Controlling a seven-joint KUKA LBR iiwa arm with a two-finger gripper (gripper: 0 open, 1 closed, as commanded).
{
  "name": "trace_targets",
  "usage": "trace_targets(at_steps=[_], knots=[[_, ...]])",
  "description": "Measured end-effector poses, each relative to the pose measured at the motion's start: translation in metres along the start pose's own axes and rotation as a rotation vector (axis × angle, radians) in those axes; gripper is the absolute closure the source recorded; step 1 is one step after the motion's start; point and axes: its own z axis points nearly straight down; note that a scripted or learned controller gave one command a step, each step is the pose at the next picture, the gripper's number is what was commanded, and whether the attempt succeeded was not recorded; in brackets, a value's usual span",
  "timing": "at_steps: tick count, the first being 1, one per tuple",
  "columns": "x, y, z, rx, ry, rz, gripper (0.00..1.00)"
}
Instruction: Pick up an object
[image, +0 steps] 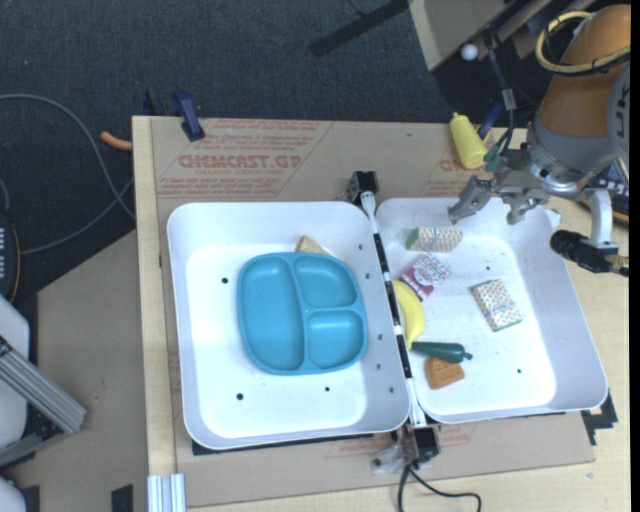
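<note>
My gripper (494, 204) hangs open over the far edge of the right bin (560, 330), its two grey fingers spread with nothing between them. Just below and left of it lies a small patterned packet (436, 238). Further down are a pink and white wrapper (427, 274), a yellow banana (408, 310), a dark green marker-like object (442, 351), an orange cracker (445, 373) and a checkered square packet (497, 304).
The left bin (200, 300) holds a blue divided plate (300, 311) with a tan wedge (311, 245) peeking out behind it. A yellow object (466, 142) sits on the cardboard behind the right bin. A black clamp (365, 187) joins the bins.
</note>
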Motion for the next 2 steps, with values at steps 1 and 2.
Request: trace_targets(at_steps=[1, 2], knots=[[0.034, 0.024, 0.106, 0.003, 0.001, -0.001, 0.00], [0.035, 0.026, 0.094, -0.002, 0.000, -0.002, 1.00]])
